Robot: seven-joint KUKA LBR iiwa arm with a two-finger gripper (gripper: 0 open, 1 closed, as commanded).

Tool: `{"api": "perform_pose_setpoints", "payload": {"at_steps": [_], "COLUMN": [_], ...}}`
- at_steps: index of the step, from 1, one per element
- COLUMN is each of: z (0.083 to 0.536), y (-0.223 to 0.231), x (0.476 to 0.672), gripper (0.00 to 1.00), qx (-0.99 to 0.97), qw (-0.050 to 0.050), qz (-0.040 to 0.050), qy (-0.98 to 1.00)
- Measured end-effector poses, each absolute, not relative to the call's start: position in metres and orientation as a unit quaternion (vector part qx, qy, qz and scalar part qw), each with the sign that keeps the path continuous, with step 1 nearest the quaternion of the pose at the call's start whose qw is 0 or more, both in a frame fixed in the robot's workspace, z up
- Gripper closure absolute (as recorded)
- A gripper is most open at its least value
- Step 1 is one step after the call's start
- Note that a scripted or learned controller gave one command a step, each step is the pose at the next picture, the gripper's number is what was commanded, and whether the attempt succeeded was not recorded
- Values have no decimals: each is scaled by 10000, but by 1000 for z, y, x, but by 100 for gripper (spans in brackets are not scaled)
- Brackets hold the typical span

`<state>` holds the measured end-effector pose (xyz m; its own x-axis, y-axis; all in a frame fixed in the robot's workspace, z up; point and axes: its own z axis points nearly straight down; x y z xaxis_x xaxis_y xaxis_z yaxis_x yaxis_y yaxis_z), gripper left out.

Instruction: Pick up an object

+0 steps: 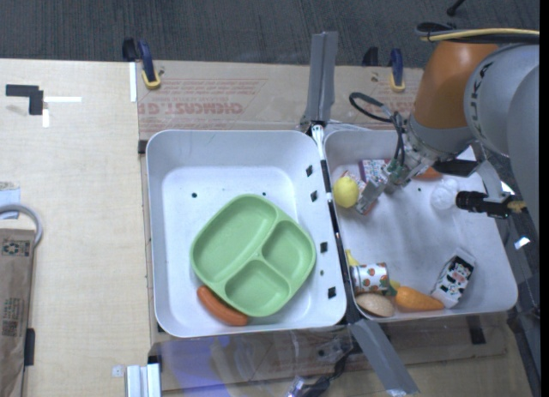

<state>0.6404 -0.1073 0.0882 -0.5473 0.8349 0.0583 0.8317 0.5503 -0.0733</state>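
Pale wooden tabletop (77, 215) carries two shallow white bins side by side, with dark carpet beyond its far edge. One bin, the left white bin (171, 159), holds a single light green plastic plate with three compartments (252, 255), lying tilted toward the bin's centre-right, and one orange sausage-shaped toy (222, 306) just beside the plate at its 7 o'clock, tucked partly under the rim. Its neighbour, the right white bin (420, 249), holds six small things: one yellow lemon (346, 190) at the bin's 10 o'clock near the dividing wall; one small patterned packet (372, 168) at about 11 o'clock; one spotted little can lying on its side (371, 277) at 7 o'clock; one tan rounded bread-like piece (375, 304) touching the can from below; one orange carrot (419, 300) just beside that piece at 6 o'clock; and one black-and-white carton (453, 279) at 5 o'clock, near the carrot but apart from it. One grey arm with an orange band (455, 87) reaches in from 2 o'clock, and its claw (371, 199) sits low just beside the lemon at the lemon's 3 o'clock, below the packet; whether the claw is spread or closed I cannot tell, and nothing is visibly between its tips. Four clamps sit along the tabletop's far edge.
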Motion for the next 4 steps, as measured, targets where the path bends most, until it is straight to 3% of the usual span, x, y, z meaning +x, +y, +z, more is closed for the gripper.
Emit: {"api": "perform_pose_setpoints", "payload": {"at_steps": [1, 2, 3, 4], "z": [88, 93, 90, 89], "y": [-106, -106, -104, -166], "x": [641, 640, 648, 605], "gripper": [0, 100, 100, 100], "qx": [-5036, -5027, -4333, -3459], "qw": [433, 459, 60, 14], "qz": [171, 195, 47, 4], "qy": [-8627, -8630, -9012, -9383]}}
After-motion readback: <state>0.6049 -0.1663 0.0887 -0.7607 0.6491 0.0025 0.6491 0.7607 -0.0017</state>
